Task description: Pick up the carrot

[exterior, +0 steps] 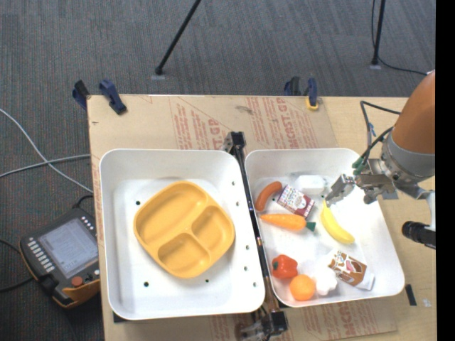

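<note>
The carrot (284, 222) is orange with a green tip and lies flat in the left half of the right bin (375, 190), pointing left. My gripper (355, 190) hovers over the bin's upper right part, up and to the right of the carrot and just above the banana (335, 224). Its two fingers stand apart, open, with nothing between them.
Around the carrot lie a sausage (269, 194), a small carton (296, 200) and a white block (311, 184). Toward the bin's front are a red pepper (284, 266), an orange (302, 287) and another carton (350, 270). The left bin (114, 190) holds a yellow divided plate (185, 227).
</note>
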`<state>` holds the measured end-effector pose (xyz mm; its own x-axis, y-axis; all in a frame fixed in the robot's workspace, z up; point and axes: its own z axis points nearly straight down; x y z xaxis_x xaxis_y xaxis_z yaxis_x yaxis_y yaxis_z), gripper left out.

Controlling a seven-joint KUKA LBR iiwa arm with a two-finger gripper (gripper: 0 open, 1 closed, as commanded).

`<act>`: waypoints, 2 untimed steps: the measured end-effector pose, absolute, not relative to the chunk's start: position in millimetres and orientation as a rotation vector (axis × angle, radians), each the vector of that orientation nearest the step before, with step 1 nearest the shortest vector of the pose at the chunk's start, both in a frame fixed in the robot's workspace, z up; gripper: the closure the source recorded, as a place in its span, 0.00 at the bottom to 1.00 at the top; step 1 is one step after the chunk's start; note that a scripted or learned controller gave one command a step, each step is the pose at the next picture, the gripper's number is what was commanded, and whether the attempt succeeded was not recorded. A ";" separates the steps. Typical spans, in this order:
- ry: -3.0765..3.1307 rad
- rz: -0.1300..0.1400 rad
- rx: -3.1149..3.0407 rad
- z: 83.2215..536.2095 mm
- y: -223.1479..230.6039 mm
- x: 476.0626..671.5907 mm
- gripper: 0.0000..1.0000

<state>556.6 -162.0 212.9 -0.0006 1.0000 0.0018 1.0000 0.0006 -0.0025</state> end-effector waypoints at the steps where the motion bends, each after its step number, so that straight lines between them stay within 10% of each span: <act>1: -2.219 0.004 -2.215 104.6 -94.4 572.0 0.00; 2: -2.214 0.002 -2.222 115.5 -95.8 572.8 1.00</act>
